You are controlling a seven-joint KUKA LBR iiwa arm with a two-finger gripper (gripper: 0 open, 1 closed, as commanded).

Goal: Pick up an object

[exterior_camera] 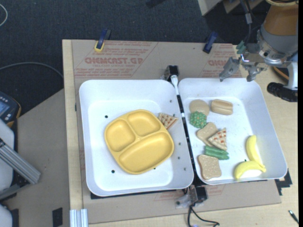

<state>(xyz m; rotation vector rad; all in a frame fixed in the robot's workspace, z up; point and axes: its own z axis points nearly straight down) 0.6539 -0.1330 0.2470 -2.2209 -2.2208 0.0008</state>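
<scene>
Two bananas (251,160), two toast slices (209,167), one yellow tray (138,141).

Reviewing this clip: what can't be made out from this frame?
- Arm: cut off by the camera view's top edge above the orange band.
- Waffle slice: its left part is hidden under the yellow divided plate.
- Toast pieces: partly covered by the pizza slice.
- Pincer: splayed above the right bin's far rim; its height is unclear.
</scene>
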